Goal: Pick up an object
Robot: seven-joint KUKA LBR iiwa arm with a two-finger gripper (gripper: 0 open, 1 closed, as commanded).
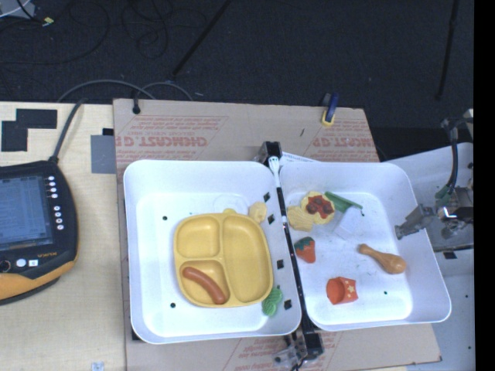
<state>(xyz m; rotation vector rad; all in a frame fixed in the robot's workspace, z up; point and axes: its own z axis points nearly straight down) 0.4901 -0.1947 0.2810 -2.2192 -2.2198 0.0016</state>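
Right now the tool [414, 224] sits at the right edge of the right bin [421, 300], and whether it is apart or together cannot be told. Inside that bin lie a toy drumstick [382, 258], a red piece [341, 290], a strawberry [305, 248] and a yellow-and-red food toy [313, 209]. The left bin [147, 207] holds a yellow divided tray [232, 242] with a sausage [204, 283] in its front compartment.
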